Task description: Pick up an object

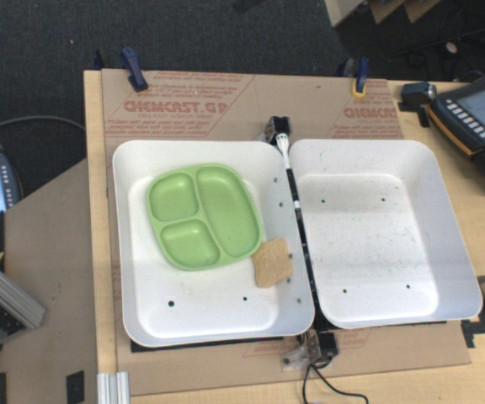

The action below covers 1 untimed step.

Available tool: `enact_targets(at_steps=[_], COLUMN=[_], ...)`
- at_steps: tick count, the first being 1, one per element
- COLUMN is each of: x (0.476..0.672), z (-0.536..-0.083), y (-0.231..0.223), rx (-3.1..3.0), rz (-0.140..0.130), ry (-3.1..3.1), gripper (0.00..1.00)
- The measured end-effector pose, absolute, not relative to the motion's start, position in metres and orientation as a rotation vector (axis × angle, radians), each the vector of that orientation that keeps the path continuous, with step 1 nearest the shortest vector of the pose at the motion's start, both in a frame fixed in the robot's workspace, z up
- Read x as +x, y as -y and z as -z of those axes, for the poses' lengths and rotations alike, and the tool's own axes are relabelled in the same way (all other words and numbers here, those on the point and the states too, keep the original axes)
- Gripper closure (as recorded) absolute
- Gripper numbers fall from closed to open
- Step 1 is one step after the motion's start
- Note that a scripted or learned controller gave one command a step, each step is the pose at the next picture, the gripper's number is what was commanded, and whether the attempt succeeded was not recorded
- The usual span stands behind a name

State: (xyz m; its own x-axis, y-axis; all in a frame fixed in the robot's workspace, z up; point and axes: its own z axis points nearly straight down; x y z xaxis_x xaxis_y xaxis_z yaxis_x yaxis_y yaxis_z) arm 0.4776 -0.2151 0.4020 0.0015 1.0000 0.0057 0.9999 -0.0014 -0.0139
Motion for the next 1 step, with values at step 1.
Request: enact_targets(at_steps=[1], x=[0.4926], z=[-0.544], y=[0.1926], rx=[-2.23], rz=[0.013], ry=[2.239], gripper=[1.0])
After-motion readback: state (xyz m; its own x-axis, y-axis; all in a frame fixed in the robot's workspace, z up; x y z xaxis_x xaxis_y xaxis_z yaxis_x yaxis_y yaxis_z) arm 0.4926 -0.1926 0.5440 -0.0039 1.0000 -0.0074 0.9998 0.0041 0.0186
